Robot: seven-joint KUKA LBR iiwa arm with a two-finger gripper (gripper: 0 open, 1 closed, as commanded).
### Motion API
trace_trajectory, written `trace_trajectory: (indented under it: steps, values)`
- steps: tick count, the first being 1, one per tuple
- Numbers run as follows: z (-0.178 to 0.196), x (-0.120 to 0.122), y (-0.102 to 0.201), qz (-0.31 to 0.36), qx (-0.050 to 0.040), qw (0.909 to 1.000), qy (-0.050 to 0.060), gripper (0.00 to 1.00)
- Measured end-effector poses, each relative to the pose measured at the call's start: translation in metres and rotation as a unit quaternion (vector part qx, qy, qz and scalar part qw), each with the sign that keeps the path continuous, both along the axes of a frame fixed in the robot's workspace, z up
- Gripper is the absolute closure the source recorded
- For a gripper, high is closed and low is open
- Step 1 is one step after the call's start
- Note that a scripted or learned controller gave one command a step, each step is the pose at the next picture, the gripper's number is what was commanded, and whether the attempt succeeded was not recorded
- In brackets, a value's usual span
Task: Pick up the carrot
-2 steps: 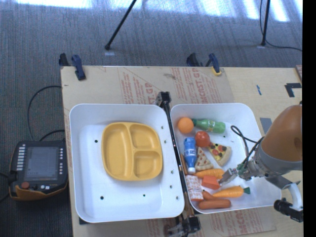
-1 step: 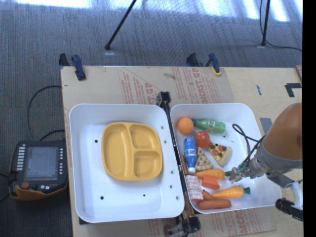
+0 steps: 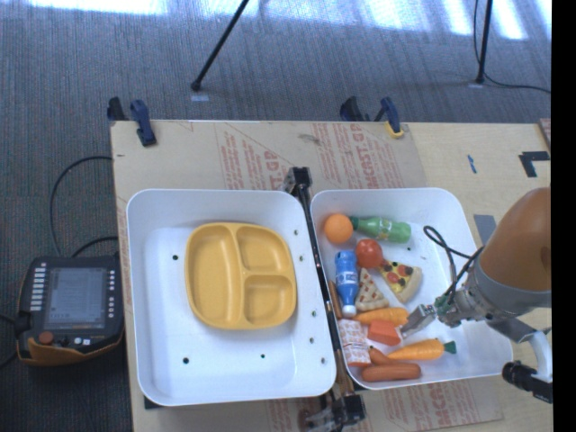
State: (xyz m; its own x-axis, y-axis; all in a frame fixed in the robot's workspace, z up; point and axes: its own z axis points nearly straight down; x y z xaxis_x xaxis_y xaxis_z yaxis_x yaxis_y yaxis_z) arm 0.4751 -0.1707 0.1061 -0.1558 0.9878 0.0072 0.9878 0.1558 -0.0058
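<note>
The carrot is orange with a green stem end pointing right. It lies flat near the front of the right bin. My gripper hangs low over the bin just above and behind the carrot, at the end of the grey arm with its orange band. Nothing shows between the gripper and the carrot. A red-brown sausage lies just in front of the carrot, close alongside it.
The right bin also holds an orange ball, green bottle, tomato, blue bottle, pizza slices, an orange wedge and a red piece. A yellow divided plate sits in the left bin.
</note>
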Motion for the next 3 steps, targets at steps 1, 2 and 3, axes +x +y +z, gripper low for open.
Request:
trace_trajectory:
  steps: [1, 2, 3]
  values:
    - [-0.0188, 0.0002, 0.0132, 0.136, -0.0011, 0.9907, -0.002, 0.0]
    - [-0.0092, 0.0002, 0.0126, 0.133, -0.0004, 0.9911, -0.002, 1.0]
    - [-0.0092, 0.0002, 0.0126, 0.133, -0.0004, 0.9911, -0.002, 0.0]
